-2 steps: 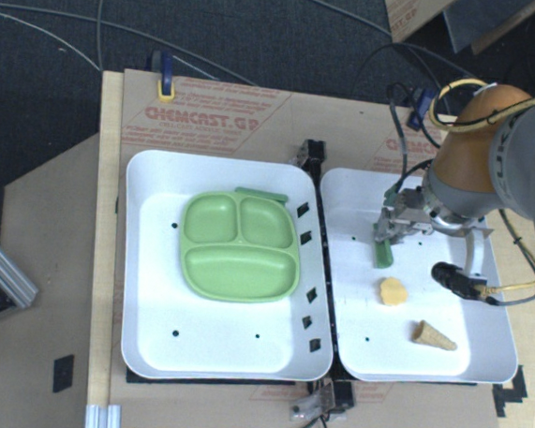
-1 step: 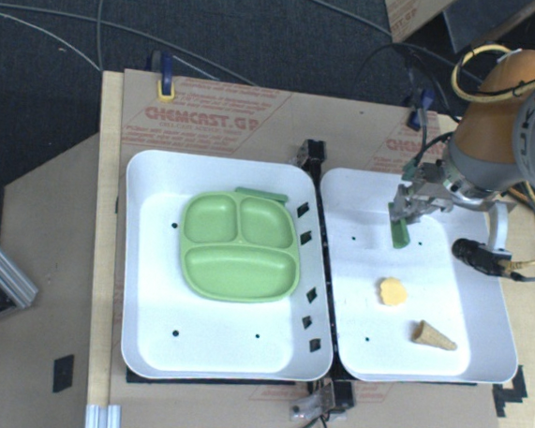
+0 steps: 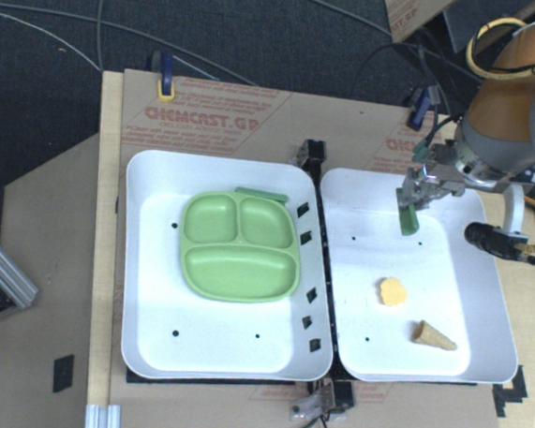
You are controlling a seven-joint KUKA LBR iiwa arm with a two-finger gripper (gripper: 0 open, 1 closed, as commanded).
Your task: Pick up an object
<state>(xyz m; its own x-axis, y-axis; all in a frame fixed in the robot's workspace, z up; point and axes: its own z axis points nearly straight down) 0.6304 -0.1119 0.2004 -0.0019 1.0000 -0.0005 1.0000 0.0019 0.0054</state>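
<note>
The gripper hung over the far part of the right bin, below the grey wrist and orange band of the arm. A narrow green piece showed at its tip, but the view did not resolve whether that piece was a finger or a held item, so the opening of the tool and any load could not be told. 2 candidate objects lay on the floor of the right bin: a round yellow piece near the middle, and a tan wedge nearer the front edge, well apart from each other. The yellow piece lay almost directly toward the camera side from the gripper, with bare white floor between. The wedge lay farther on, its long axis slanting across the bin. The left bin held a green divided plate. The yellow piece was judged the nearer target.
</note>
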